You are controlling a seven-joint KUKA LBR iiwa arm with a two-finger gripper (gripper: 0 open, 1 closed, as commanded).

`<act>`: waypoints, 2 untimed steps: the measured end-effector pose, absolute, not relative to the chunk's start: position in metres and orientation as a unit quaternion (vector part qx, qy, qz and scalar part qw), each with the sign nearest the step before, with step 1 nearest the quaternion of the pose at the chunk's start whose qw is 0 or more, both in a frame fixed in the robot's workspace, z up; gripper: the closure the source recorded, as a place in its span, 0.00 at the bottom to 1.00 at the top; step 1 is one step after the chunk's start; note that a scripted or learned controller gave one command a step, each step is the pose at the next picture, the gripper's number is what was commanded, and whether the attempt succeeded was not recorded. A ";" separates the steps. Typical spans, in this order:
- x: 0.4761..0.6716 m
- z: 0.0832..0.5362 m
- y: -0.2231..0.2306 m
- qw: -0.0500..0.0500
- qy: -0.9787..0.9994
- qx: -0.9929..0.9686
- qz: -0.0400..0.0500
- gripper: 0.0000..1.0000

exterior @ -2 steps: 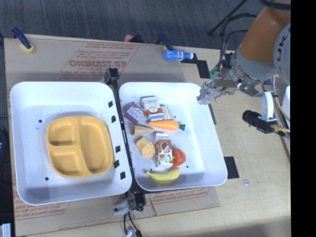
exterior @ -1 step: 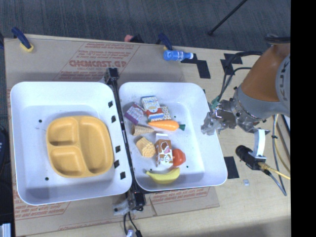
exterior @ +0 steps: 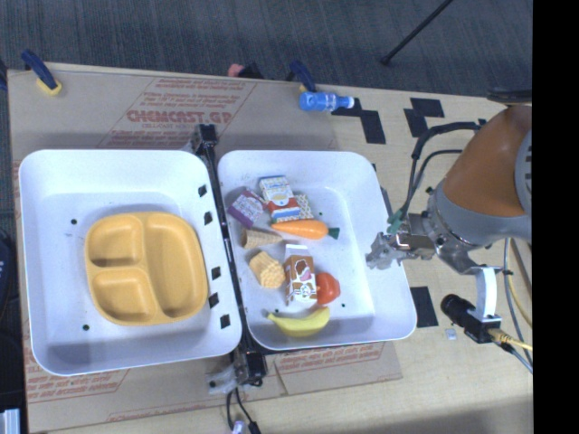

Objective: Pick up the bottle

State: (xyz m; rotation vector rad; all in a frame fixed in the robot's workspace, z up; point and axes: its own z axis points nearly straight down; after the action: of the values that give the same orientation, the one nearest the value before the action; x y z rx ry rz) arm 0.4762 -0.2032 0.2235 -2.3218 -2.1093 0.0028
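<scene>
Bottle [exterior: 324, 102] lies on its side on counter [exterior: 425, 396], outside bins, at 12 o'clock of right bin [exterior: 391, 307]. My claw [exterior: 387, 250] hangs over that bin's 3 o'clock rim; grip state: cannot tell. I'd swing toward 11 o'clock, straddle bottle body crosswise, descend low.

A broad orange band [exterior: 488, 174] is wrapping the grey arm [exterior: 470, 229], with thin black cables [exterior: 418, 165] looping just beside that band.

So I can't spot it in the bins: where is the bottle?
The bottle lies on the bench behind the right bin, outside it, near a blue clamp.
</scene>
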 end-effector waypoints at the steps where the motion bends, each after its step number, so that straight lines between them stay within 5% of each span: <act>1: 0.477 0.251 -0.173 0.000 -0.719 -0.695 0.000 1.00; 2: 0.477 0.279 -0.129 0.001 -0.719 -0.695 0.000 1.00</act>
State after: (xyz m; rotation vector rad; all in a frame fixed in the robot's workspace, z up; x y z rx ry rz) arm 0.4771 -0.1286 0.2791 -2.1813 -2.2585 0.0015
